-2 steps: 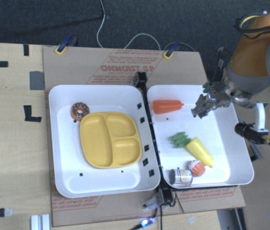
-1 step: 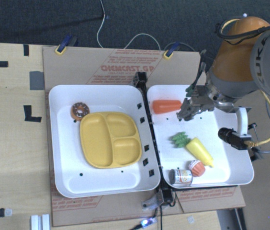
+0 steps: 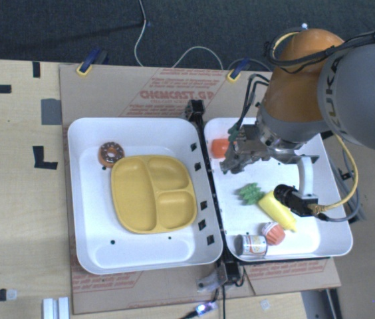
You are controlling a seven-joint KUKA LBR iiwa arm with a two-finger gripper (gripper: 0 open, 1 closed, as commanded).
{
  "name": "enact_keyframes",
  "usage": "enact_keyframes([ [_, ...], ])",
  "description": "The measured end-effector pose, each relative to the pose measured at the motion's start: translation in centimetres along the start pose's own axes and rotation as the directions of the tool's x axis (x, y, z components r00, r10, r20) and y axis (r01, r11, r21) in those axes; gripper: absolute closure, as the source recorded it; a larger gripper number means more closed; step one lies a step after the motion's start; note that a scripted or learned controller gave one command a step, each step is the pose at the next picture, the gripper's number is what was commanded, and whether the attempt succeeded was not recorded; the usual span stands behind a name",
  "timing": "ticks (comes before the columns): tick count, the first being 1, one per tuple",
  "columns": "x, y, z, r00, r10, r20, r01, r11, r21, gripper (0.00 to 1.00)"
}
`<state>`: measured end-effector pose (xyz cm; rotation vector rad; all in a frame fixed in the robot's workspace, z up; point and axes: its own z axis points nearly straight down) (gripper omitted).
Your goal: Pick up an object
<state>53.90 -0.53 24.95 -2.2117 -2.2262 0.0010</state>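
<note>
- gripper (image 3: 235,159) is positioned over the left part of the right bin (image 3: 322,242); open or closed cannot be told
- orange toy (image 3: 218,147) is seen just beside it, at the divider wall
- green leafy toy (image 3: 249,193), yellow piece (image 3: 277,211) and small can (image 3: 254,245) are located nearer the front
- left bin (image 3: 141,252): yellow divided plate (image 3: 154,193) and donut (image 3: 111,153) are contained

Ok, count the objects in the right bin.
5: orange piece at back left, green toy mid-bin, yellow item beside it, can and orange-white item at front. The arm may hide more.
</note>
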Motion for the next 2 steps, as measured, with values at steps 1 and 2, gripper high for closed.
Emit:
enact_keyframes([
  [1, 5.5, -0.4, 1.9, 1.000, 0.000, 0.001, 0.000, 1.000, 0.002, 1.00],
  [2, 10.4, -1.1, 2.5, 1.000, 0.000, 0.001, 0.000, 1.000, 0.001, 1.00],
])
